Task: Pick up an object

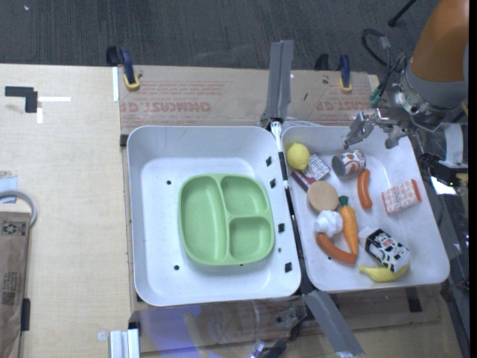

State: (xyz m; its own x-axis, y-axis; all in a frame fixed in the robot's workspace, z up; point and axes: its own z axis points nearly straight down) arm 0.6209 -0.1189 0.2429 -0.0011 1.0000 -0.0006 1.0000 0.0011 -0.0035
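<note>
A: Camera view, quick count. Two shallow white bins: left bin (149, 222), right bin (425, 237). Left one has one pale green three-compartment plastic tray (226, 219).

B: Right bin?

A: One yellow lemon (298, 156), one small grey can (349, 162), two red sausages (364, 189) (335, 249), one orange carrot with green top (349, 226), one round tan cookie (323, 196), one white garlic bulb (327, 221), one yellow banana (383, 273), one black-and-white cow-print carton (387, 249), one pink-red patterned box (401, 196), one small purple-white packet (316, 168).

B: Gripper?

A: Two-finger gripper (375, 129) hangs over the right bin's far edge, just beyond the can. Fingers look spread apart, nothing between them.
</note>
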